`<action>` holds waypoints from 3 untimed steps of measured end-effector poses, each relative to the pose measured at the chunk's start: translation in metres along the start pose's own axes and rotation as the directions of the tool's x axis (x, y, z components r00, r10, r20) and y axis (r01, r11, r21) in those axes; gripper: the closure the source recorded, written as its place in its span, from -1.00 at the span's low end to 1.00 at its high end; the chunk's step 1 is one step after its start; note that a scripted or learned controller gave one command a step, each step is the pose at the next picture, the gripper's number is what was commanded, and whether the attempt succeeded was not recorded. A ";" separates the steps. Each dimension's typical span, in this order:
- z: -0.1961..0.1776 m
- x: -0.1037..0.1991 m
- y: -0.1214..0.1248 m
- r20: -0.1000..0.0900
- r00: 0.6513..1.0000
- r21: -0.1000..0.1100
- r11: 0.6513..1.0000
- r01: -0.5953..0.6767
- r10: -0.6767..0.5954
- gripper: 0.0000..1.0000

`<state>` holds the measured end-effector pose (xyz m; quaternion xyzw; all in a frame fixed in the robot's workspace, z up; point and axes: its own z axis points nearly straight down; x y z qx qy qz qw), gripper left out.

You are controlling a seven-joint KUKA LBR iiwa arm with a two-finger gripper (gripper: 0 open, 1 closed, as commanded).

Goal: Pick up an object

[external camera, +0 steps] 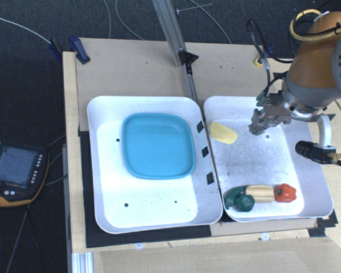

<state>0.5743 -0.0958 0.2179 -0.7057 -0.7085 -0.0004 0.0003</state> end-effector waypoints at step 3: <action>0.004 0.163 -0.028 0.000 1.000 0.001 1.000 0.001 -0.001 1.00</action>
